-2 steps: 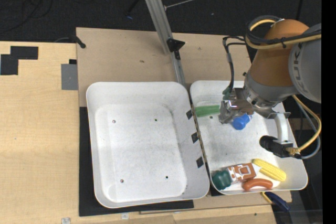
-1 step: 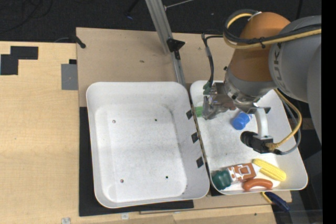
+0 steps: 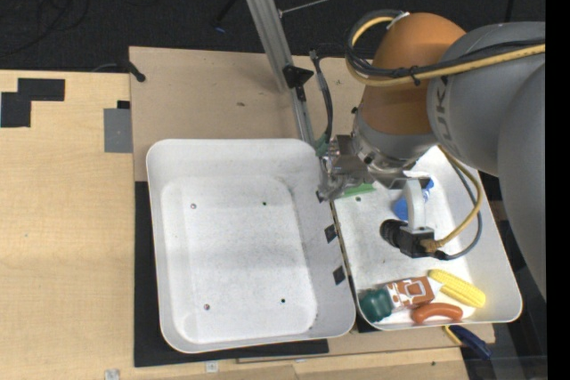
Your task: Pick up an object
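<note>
1. Nearest, along the right bin's (image 3: 499, 303) near edge, lie a dark green object (image 3: 377, 304), a small printed card (image 3: 412, 289), an orange piece (image 3: 436, 313) and a yellow corn-like object (image 3: 458, 287).
2. Both bins sit on a pale wooden bench (image 3: 53, 218); dark floor with cables lies beyond.
3. Left bin (image 3: 233, 245): white, speckled.
4. The gripper (image 3: 343, 178) is low at the right bin's far-left corner, beside something green (image 3: 359, 189); whether its jaws are parted or closed cannot be told.
5. The arm hides part of a blue object (image 3: 402, 207).

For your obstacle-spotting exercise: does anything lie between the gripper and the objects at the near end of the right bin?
Nothing visible blocks the way. The gripper sits at the right bin's far left edge; the yellow piece, orange piece and green piece lie beyond bare floor.
</note>
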`<control>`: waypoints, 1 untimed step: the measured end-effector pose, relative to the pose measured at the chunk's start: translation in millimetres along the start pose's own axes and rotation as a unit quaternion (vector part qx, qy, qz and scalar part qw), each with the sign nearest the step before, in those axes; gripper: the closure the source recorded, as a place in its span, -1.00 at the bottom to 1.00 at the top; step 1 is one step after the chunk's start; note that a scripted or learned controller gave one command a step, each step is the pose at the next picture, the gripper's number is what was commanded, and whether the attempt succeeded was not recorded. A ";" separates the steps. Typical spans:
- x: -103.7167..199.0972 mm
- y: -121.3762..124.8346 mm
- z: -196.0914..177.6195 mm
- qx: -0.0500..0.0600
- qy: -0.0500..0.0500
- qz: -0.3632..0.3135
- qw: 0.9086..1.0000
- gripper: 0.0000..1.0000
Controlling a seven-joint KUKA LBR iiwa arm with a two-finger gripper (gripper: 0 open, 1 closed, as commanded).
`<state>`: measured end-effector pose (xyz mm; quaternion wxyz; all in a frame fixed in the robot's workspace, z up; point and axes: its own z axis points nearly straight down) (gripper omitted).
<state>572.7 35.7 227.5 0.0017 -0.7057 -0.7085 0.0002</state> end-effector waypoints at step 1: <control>50.1 -1.8 -10.0 0.000 0.000 -0.001 1.000 1.00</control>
